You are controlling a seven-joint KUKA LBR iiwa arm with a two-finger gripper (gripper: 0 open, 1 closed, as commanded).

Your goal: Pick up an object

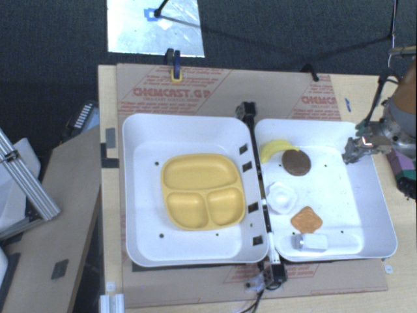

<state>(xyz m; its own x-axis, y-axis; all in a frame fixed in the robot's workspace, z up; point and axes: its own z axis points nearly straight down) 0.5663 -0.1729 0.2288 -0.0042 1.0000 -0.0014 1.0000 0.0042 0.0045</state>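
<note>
The right bin (365,201) holds several small objects: a yellow banana-shaped piece (273,149), a round brown disc (296,163), a clear white cup-like piece (280,197), an orange-brown cracker-shaped piece (306,220) and a small white block (311,242). My gripper (355,150) hangs at the bin's upper right rim, well to the right of the brown disc, with nothing seen in it. Its fingertips are too small and dark to read.
The left bin (140,175) bears a yellow three-compartment tray (199,191). A black hinge strip (255,175) runs between the bins. The arm (401,119) enters from the right. A shiny sheet (156,18) lies beyond the bench.
</note>
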